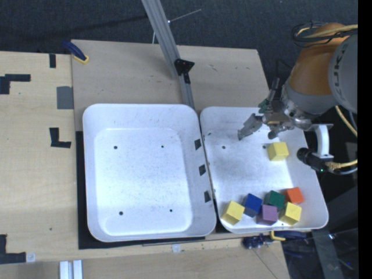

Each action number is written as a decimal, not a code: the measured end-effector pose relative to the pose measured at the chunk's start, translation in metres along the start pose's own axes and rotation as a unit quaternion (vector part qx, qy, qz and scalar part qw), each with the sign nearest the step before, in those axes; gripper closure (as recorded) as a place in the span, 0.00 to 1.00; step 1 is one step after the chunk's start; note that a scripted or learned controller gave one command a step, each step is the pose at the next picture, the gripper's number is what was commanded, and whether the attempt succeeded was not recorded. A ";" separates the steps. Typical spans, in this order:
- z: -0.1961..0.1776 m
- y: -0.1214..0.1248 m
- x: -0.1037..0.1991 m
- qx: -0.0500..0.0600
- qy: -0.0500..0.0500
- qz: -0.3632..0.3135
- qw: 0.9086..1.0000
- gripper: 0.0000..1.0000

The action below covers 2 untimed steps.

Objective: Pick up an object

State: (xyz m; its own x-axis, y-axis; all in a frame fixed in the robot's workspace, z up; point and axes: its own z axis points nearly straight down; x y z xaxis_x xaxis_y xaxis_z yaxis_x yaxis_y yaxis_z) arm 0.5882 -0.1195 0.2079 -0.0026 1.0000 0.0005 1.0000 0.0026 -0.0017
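Item 1, nearest you: a cluster of cubes is sitting along the near edge of the right bin point(232, 156). Left to right you are looking at a yellow cube point(233, 212), a blue cube point(253, 204), a purple cube point(269, 214), a green cube point(274, 200), a second yellow cube point(292, 213) and an orange cube point(294, 195). They are lying touching or just beside one another, probably because they have gathered against the bin's near wall; that crowding is likely making any of them awkward to close fingers around.

Item 2, mid-bin: a lone yellow block point(278, 150) is resting well apart from the cluster, near the right wall. Judged as the easiest target, since it is standing free on all sides. It is roughly cubic, so you are getting no real long axis; its faces are sitting slightly turned against the bin's edges.

Item 3, just beyond it: the gripper point(263, 128) is hanging over the far part of the right bin, its two fingers spread apart with nothing between them, tips pointing down and toward the left. It is sitting just beside the lone block but not over it.

Item 4, left: the left bin point(93, 127) is lying beside the right one, rims touching.

Item 5, farthest: a slanted metal pole point(163, 25) is crossing the bench beyond the bins.
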 end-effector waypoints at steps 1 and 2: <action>0.000 0.000 0.000 0.000 0.000 0.000 1.000 0.00; 0.064 -0.001 0.005 0.003 0.000 0.000 1.000 0.00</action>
State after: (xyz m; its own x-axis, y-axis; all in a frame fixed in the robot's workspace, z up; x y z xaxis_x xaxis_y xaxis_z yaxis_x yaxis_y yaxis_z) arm 0.5872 -0.1141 0.1442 -0.0017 1.0000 0.0004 1.0000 0.0017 -0.0084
